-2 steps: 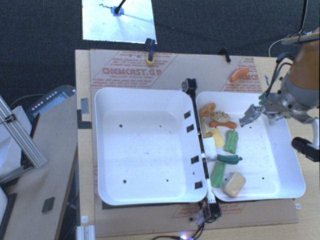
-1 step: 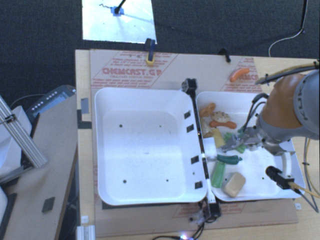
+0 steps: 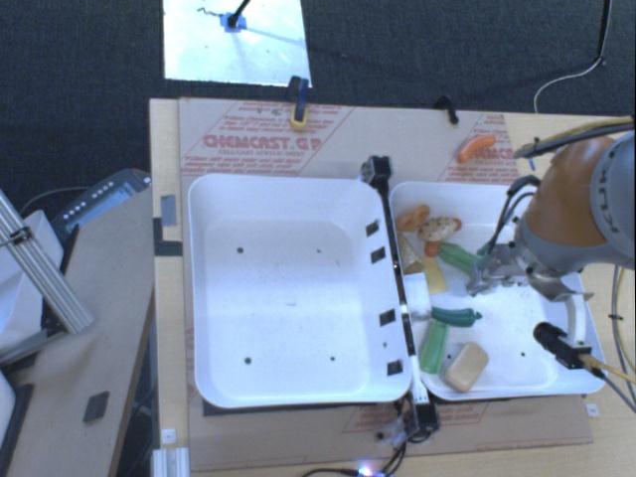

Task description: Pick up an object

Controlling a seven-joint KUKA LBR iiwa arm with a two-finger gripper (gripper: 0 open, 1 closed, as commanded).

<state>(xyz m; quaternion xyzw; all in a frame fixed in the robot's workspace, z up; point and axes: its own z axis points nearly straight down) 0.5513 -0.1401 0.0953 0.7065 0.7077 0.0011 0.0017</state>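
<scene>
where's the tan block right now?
The tan block lies in the right bin, near its front edge, just right of a green vegetable and below-left of the gripper.

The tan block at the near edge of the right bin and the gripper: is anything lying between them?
In the camera view, a dark green pepper-like piece lies on the white floor between the tan block and the gripper.

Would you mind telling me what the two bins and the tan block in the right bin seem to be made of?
Left bin and right bin: probably moulded plastic, smooth white, with rounded rims and a faint sheen. Tan block: matte and soft-edged, possibly foam or a sponge; the picture is too coarse to be sure.
</scene>
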